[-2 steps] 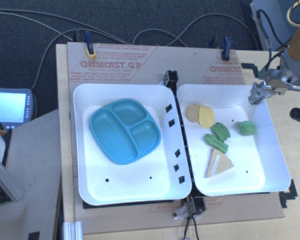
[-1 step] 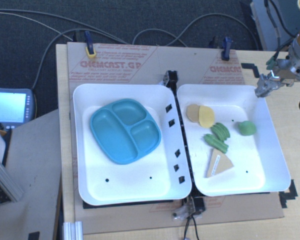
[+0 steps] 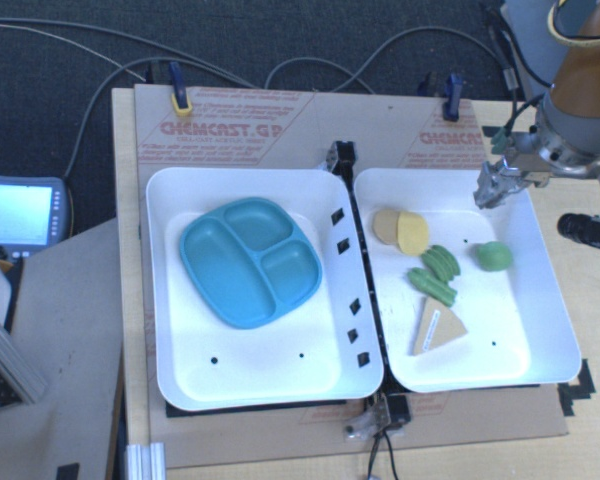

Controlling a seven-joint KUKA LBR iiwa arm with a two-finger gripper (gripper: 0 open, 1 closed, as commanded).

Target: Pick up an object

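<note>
Overhead slanted view of the tabletop (image 3: 230,118), which is carrying two shallow white bins side by side. The left bin (image 3: 170,268) is holding a blue divided plate (image 3: 250,260) lying flat. The right bin (image 3: 540,298) is holding the candidate objects: a tan round piece (image 3: 384,225) touching a yellow piece (image 3: 413,234), two green pods (image 3: 435,273) lying just beside each other near the bin's middle, a tan wedge (image 3: 437,329) below them, and a small green rounded piece (image 3: 494,256) lying apart toward the right wall.

The arm (image 3: 580,78) is reaching in from the right, and its tool (image 3: 495,190) is hanging over the upper part of the right bin, near the far rim, above and just beside the green rounded piece but not touching any object. Nothing is showing between its fingers; whether they are standing wide or narrow cannot be told at this angle.

Progress, as a judgement: the pick is not yet accomplished. All objects are resting on the bin floor. What is remaining is the choice of a target, the descent onto it, the closing of the tool and the lift. The green rounded piece is lying nearest, so it is appearing the likeliest target.
</note>
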